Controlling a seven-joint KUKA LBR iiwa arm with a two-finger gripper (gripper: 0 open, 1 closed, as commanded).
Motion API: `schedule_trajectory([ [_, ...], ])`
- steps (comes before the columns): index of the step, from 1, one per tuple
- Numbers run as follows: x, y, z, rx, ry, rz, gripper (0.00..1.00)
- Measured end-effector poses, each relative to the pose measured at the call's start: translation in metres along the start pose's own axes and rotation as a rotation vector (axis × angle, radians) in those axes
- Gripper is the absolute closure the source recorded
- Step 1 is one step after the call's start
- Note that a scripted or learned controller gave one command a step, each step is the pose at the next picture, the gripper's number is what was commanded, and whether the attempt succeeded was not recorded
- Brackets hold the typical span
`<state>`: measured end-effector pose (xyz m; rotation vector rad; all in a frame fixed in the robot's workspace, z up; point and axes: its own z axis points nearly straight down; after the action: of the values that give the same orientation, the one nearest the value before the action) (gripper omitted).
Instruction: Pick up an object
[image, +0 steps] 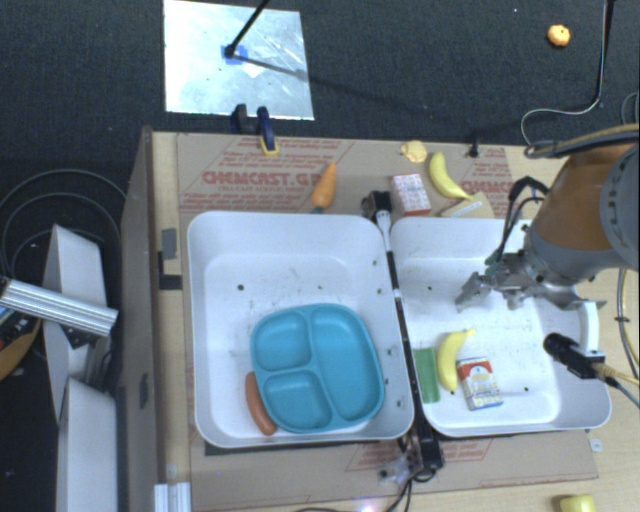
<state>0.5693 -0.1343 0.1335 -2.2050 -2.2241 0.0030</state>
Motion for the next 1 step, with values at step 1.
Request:
schedule_trajectory([
  [1,0.0320,-0.0263,0.0519,-0.006,-0.003,0.003,0.00],
])
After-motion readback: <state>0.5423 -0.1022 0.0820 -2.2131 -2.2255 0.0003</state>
